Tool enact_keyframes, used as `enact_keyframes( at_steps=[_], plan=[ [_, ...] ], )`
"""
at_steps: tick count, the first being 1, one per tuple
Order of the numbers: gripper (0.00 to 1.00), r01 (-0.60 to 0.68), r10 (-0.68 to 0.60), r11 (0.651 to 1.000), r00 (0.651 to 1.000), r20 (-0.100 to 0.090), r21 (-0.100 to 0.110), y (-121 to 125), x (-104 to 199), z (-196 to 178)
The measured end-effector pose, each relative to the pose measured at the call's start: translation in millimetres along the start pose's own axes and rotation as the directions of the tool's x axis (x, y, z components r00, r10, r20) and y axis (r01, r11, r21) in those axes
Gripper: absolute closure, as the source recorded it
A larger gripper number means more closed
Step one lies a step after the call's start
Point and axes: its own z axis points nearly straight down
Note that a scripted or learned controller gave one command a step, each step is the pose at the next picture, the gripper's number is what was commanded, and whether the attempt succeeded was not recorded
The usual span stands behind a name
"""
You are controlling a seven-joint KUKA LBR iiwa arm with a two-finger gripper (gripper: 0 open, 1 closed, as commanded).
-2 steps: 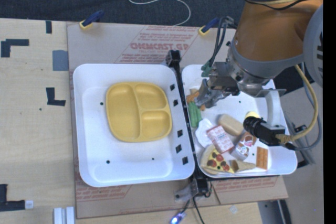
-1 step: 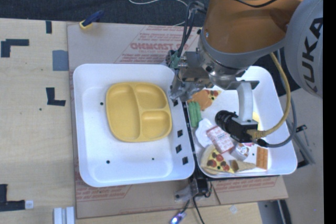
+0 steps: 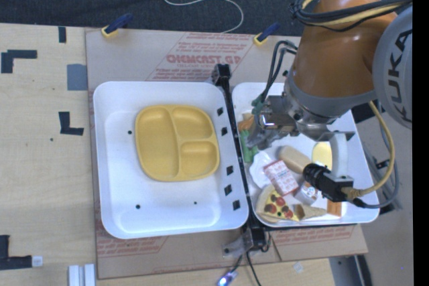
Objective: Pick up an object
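Observation:
The right bin [image 3: 365,214] holds a jumble of toy food: a pizza slice [image 3: 281,205] at the front, a red and white packet [image 3: 280,175], a beige wedge [image 3: 293,159], a yellow piece [image 3: 322,155] and green and orange bits [image 3: 249,134] by the divider. My gripper [image 3: 263,132] reaches down into the left part of this bin, over the green and orange bits. The big orange wrist [image 3: 335,43] hides most of the bin's back half and the fingertips.
The left bin [image 3: 110,144] carries a yellow divided plate [image 3: 177,142]. A black divider strip [image 3: 231,137] runs between the bins. Blue and yellow clamps [image 3: 116,25] grip the cardboard's back edge. A white cable [image 3: 201,2] loops behind.

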Motion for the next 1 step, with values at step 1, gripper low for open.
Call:
enact_keyframes(
  at_steps=[1],
  plan=[
    [1.0, 0.015, -0.015, 1.0, 1.0, -0.006, -0.017, 9.1, 49.1, -93.1]
  ],
)
